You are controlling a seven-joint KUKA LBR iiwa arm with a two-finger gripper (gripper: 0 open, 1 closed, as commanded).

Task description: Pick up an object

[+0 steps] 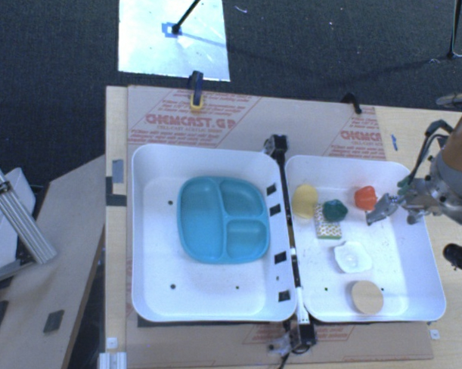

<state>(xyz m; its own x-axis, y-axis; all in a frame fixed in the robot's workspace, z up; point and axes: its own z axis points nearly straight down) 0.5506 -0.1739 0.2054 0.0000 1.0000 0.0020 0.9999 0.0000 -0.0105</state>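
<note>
The right bin [422, 247] holds several small objects: a yellow piece [305, 199], a dark teal piece [334, 210] resting on a green-and-white patterned block [328, 229], an orange-red piece [365, 197], a small white dish [352, 257] and a tan round disc [367, 297]. My gripper [395, 213] hangs over the bin's right part, just right of and slightly below the orange-red piece. Its fingers are spread apart, open, with nothing between them.
The left bin [150, 238] carries a blue divided plate [221, 219]. A black clipped divider [283, 219] runs between the two bins. A metal sheet [174, 33] lies beyond the bench, and an aluminium rail [18, 218] stands at the left.
</note>
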